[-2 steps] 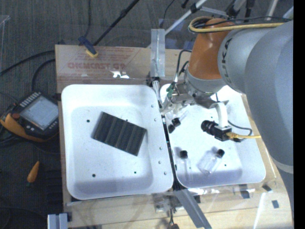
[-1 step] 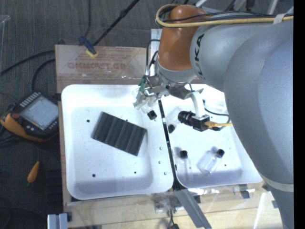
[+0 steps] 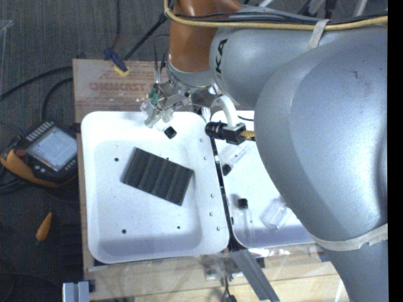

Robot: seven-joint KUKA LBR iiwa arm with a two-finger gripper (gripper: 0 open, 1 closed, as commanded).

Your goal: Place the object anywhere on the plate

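Seemingly rigid and light, the small black object (image 3: 169, 131) sits just below the hand (image 3: 153, 113) — pinch its sides — whose grip state I cannot tell.

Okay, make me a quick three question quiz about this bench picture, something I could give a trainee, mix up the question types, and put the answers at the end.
1. True or false: the dark grey ribbed rectangular plate lies in the left white bin.
2. Multiple choice: the gripper on the grey arm with the orange band is over the left bin's A) near edge, B) far edge, C) left wall.
3. Fill in: the small black cube sits between the gripper and the ____.

Key: 1 true; 2 B; 3 plate.
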